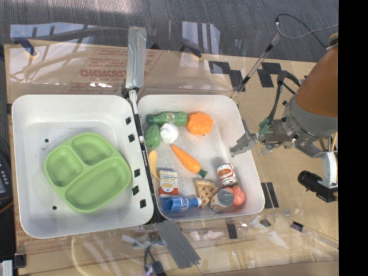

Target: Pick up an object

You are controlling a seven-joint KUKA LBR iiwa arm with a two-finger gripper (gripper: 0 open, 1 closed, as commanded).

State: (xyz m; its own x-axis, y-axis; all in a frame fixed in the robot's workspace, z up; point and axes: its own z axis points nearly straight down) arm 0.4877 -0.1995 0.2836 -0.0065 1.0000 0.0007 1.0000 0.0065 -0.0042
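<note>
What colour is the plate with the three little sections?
The divided plate is light green, sitting in the left bin. The camera view shows it plainly.

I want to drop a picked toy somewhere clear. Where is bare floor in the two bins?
Left bin: bare floor rings the green divided plate, widest along the far wall. Right bin: one open patch between the orange, the carrot and the right wall. Its near edge is crowded with the can and blue bottle.
</note>
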